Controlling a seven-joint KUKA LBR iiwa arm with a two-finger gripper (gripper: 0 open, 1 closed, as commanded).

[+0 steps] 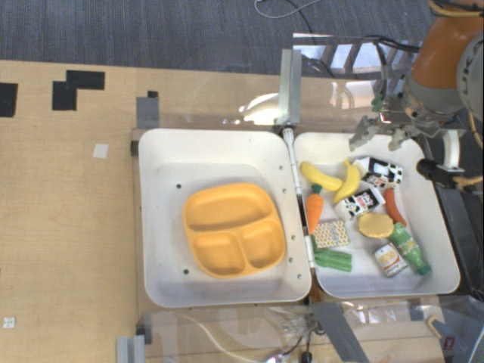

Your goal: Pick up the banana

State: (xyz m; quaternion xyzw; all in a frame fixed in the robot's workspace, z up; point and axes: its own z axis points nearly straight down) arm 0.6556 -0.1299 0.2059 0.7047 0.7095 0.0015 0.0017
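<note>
The gripper (380, 132) hangs over the far edge of the right bin (446, 271), its two fingers spread wide with nothing between them. The grey arm (446, 59) with its orange band rises behind it toward the upper right.

The banana (333, 180) lies in front of the gripper and a little to its left, apart from the fingertips, in the far left part of the right bin. It shows as two curved yellow pieces meeting in a V; whether that is one fruit or two cannot be told.

Just in front of the gripper, right of the banana, lie two black-and-white patterned cartons (376, 184); their printing is too small to read. Further forward sit a carrot (313, 210), a patterned cracker-like square (331, 234), a green vegetable (333, 260), a round tan bun (375, 226), a red sausage (394, 205), a green bottle (409, 249) and a small can (389, 259) whose label is unreadable.

Well to the gripper's left and forward, the left bin (162, 165) holds an orange divided tray (234, 229) with three compartments.
</note>
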